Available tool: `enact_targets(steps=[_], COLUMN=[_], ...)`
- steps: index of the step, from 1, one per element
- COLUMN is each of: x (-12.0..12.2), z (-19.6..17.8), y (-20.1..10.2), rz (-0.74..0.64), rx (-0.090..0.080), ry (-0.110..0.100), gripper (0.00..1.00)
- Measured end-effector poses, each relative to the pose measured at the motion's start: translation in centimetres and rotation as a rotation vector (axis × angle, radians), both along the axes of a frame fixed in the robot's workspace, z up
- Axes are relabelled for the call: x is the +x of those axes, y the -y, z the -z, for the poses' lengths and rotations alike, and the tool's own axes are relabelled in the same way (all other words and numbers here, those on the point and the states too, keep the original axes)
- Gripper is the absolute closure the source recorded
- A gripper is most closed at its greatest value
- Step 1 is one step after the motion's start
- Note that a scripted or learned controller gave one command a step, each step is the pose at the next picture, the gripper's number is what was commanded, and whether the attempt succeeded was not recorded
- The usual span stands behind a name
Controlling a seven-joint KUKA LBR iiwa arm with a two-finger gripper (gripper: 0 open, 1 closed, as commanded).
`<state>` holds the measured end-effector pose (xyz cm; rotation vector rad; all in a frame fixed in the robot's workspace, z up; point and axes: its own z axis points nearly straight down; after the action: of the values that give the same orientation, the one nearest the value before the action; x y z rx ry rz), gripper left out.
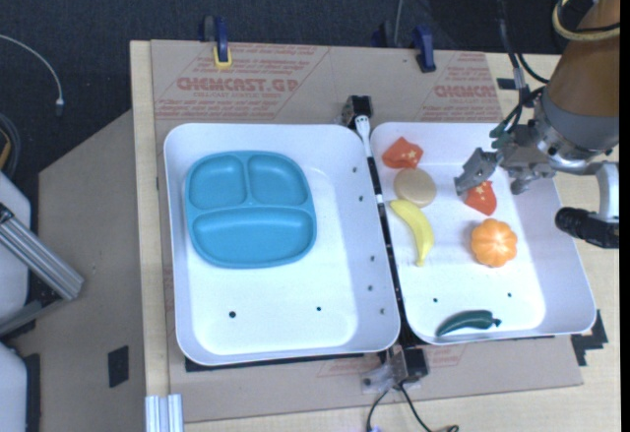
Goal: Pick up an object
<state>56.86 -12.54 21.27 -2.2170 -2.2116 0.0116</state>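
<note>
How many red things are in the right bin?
2. One red piece lies near the far left corner. Another red piece is by the gripper; more may hide beneath the arm.

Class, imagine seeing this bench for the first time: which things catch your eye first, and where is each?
The blue plate stands out, alone in the left bin. In the right bin lies a bright cluster: a banana, an orange pumpkin and a red tomato. The hand hangs over a small red piece there.
</note>
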Motion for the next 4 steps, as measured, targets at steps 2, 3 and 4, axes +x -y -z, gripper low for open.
enact_targets(steps=[2, 3, 4], x=[-0.1, 0.9, 0.8], z=[5.6, 10.7, 13.0], y=[-0.4, -0.2, -0.3], rz=[-0.002, -0.003, -0.002], rx=[0.000, -0.001, -0.001], ry=[0.005, 0.008, 0.008], gripper=[0.00, 0.00, 0.00])
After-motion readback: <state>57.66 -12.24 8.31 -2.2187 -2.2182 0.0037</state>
